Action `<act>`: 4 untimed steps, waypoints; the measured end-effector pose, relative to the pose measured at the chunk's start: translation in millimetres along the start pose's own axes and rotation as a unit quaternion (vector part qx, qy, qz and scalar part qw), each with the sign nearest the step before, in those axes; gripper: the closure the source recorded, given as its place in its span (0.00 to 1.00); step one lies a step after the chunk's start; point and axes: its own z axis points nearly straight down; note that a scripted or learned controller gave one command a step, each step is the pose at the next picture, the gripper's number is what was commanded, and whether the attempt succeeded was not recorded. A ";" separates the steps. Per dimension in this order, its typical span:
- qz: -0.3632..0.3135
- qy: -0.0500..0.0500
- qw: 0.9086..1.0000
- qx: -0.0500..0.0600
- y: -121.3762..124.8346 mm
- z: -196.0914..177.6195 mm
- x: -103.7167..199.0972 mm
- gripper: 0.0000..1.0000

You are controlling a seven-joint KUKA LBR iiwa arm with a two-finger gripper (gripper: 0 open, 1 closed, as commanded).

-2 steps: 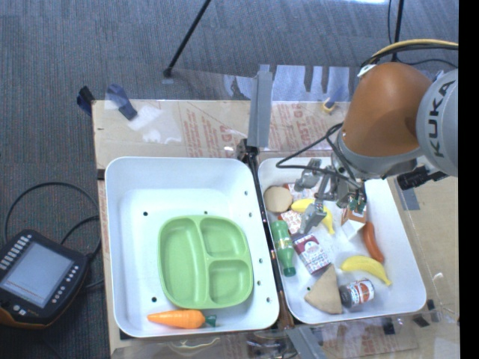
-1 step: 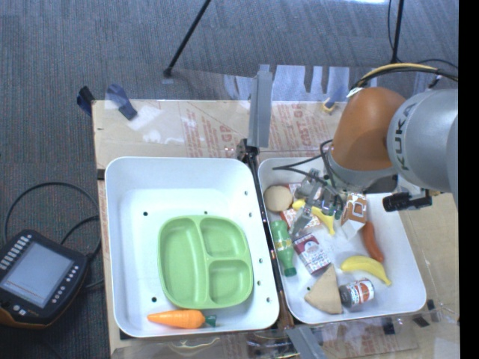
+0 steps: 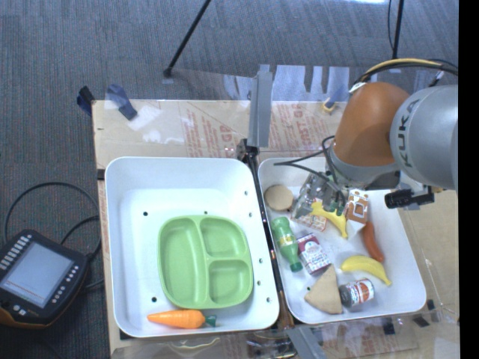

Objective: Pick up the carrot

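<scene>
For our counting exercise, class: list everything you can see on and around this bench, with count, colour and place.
carrot: 1, orange, left bin's front edge, below the plate
divided plate: 1, green, left bin
bins: 2, white, side by side on the bench
bottle: 1, green, right bin, left side
bananas: 2, yellow, right bin
can: 1, red label, right bin front
bread slice: 1, tan, beside the can
handheld controller: 1, dark, floor at left
end effector: 1, over the right bin
</scene>
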 end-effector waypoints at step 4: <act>0.341 0.004 0.940 0.005 -41.9 -217.2 -6.1 0.00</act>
